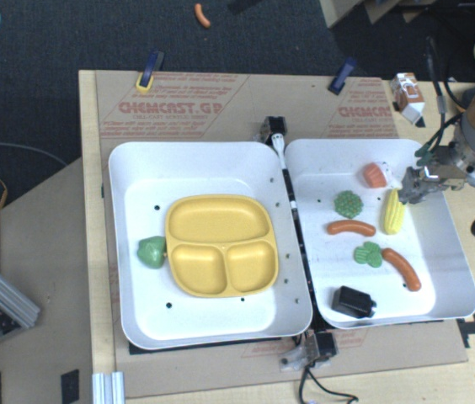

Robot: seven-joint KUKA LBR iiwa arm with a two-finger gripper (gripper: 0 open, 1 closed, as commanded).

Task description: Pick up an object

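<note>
The right bin (448, 225) holds several toy foods. A yellow corn cob (393, 213) lies near its right side. Around it are a salmon-coloured piece (376, 174), two green broccoli pieces (348, 203) (368, 255), two sausages (350, 227) (401, 269) and a black block (354, 301). My gripper (412, 188) reaches in from the right and hangs just over the top end of the corn cob. Nothing is visibly held in it.
The left bin (128, 192) contains a yellow divided plate (221, 244) and a green toy vegetable (152, 252) beside its left edge. A black divider (290, 200) runs between the bins. Clamps (146, 72) (342, 76) hold the cardboard at the back.
</note>
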